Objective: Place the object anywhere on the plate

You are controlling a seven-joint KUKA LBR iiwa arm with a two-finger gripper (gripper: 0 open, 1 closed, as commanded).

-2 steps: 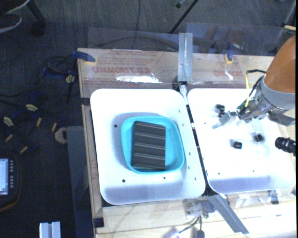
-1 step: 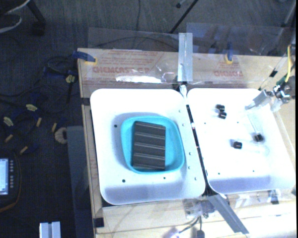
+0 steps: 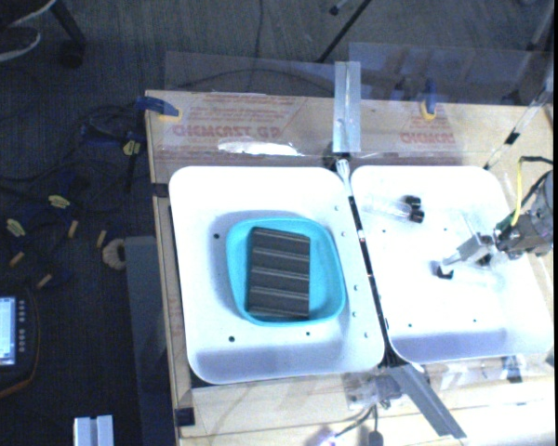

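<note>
A blue plate (image 3: 331,277) lies in the middle of the left bin (image 3: 195,249). A dark grey ribbed block (image 3: 279,272) rests flat on the plate, well inside its rim. My gripper (image 3: 459,257) hovers low over the right side of the right bin (image 3: 428,333), reaching in from the right edge, far from the plate and the block. Nothing shows in its grasp.
A small black piece with a clear part (image 3: 409,208) lies near the back of the right bin, up and to the left of the gripper. A metal divider post (image 3: 347,110) stands behind the seam between the bins. Cables hang at the right edge.
</note>
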